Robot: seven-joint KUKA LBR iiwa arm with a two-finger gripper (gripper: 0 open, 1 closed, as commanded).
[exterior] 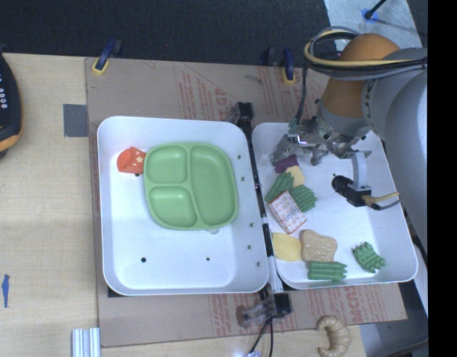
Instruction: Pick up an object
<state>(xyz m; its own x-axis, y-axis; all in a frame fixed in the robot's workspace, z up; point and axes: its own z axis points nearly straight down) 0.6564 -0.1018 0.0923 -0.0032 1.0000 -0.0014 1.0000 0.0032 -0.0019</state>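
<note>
My gripper (316, 144) hangs over the far part of the right bin (391, 222), under the grey arm with its orange band. Just left of and below it lie a small purple piece (285, 162), a pale yellow piece (296, 174) and a green ridged piece (279, 185). Another green piece (304, 197) and a red-and-white packet (287, 211) lie nearer the bin's middle. I see nothing held in the gripper.
A yellow slice (287, 248), a toast piece (318, 245), green beans (326, 271) and a green leafy piece (368, 256) lie at the right bin's front. The left bin (176, 270) holds a green divided plate (191, 184) and a red piece (130, 161). A black cable part (352, 190) hangs right of the toys.
</note>
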